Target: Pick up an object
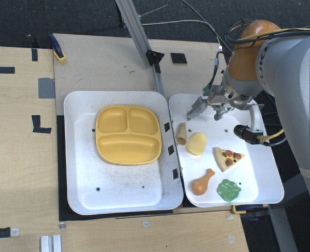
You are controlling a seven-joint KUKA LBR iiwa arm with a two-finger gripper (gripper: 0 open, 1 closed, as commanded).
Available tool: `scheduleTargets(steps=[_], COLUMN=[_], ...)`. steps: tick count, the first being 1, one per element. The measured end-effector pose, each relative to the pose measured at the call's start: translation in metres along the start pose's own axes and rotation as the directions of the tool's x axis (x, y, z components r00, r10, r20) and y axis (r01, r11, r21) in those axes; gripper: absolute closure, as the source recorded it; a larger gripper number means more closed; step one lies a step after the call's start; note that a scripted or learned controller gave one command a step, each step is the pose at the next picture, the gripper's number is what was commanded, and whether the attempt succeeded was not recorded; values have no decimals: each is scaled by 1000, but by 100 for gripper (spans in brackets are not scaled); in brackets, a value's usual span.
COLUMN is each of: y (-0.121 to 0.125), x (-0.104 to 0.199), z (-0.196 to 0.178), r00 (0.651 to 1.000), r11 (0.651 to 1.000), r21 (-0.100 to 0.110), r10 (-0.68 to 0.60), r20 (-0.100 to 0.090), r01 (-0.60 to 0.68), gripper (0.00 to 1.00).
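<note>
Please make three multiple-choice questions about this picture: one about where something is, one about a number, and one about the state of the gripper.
1. Where does the yellow divided tray lie?
A. in the left bin
B. in the right bin
C. on the bare bench

2. How many toy foods lie in the right bin?
A. two
B. five
C. eight

3. What is the state of the gripper?
A. shut on the pizza slice
B. shut on the tray
C. open, holding nothing

Answers:
1. A, it sits in the left bin.
2. B: cone, yellow piece, pizza slice, chicken leg, green leafy piece.
3. C, its fingers are spread above the bin's far end with nothing between them.
</note>
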State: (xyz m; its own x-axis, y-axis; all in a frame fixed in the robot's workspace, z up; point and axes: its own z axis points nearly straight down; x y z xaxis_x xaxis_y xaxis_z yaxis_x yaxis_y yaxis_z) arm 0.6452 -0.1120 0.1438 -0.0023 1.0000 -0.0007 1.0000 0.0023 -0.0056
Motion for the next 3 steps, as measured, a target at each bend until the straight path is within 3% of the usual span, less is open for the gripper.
scheduleTargets(steps=[1,2,3], y=[-1,0,-4], x=[1,2,2], z=[54,40,-22], r00=[1000,1000,1000], r11=[1000,1000,1000], r21=[1,-4,-9], r10=[1,-1,1], r20=[0,-1,0], r01=[-1,1,-1], gripper=[0,100,100])
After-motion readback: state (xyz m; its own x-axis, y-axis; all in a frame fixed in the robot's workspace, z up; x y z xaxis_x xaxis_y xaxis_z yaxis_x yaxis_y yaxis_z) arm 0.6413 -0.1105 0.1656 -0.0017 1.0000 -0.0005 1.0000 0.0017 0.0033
